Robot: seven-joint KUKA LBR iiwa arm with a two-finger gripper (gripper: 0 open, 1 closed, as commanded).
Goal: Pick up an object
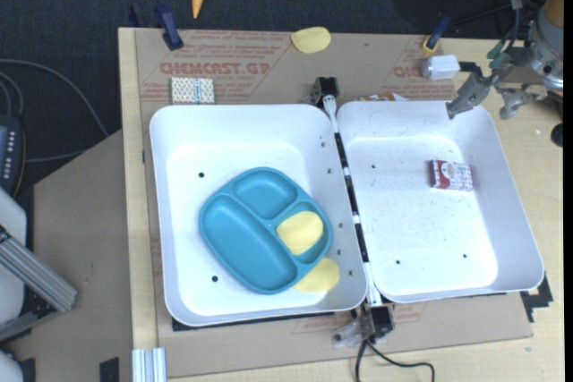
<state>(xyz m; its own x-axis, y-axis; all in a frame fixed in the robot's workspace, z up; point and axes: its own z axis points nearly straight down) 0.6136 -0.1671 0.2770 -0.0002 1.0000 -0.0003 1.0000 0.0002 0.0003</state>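
A small red and white packet (448, 174) lies flat in the right bin (501, 219), toward its upper right part, well apart from the walls. Nothing touches it. The gripper (488, 97) hangs above the bin's upper right corner, near the rim, with its two fingers spread apart and nothing between them; one finger (464, 96) reaches over the corner, the other (512, 103) sits further right.

In the left bin (175, 192) rests a blue divided plate (260, 230), tilted diagonally. A yellow piece (301, 231) sits in one of its small compartments, and a second yellow piece (317, 276) lies just beside the plate's lower edge, touching it.

On the counter (242, 63) behind the bins lie another yellow piece (311, 39), a small patterned packet (192, 89) and a blue clip (167, 27).
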